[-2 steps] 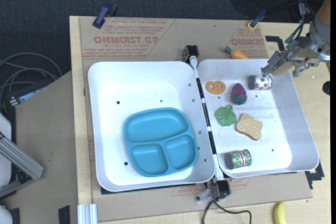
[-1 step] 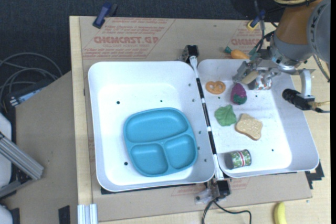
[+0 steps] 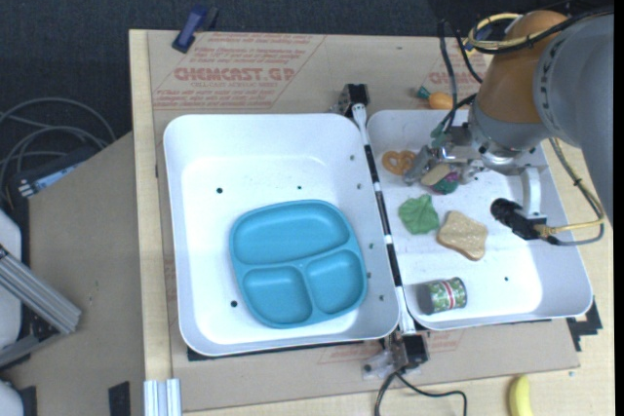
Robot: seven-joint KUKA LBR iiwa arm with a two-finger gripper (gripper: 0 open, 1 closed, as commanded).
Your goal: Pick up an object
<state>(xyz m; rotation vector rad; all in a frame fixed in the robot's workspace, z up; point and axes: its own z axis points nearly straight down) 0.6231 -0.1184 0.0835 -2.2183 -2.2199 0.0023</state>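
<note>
Gripper [image 3: 441, 169] low in right bin [image 3: 556, 287], upper left part, near divider. Finger state: cannot tell, tips blurred against small dark object beneath. Orange pretzel-like piece [image 3: 396, 161] just left of gripper. Green leafy item [image 3: 420, 214] below it, toast slice [image 3: 462, 235] beside that on right. Can [image 3: 442, 295] lying on side near front wall. Left bin [image 3: 195, 151] holds blue divided plate [image 3: 296, 261].
</note>
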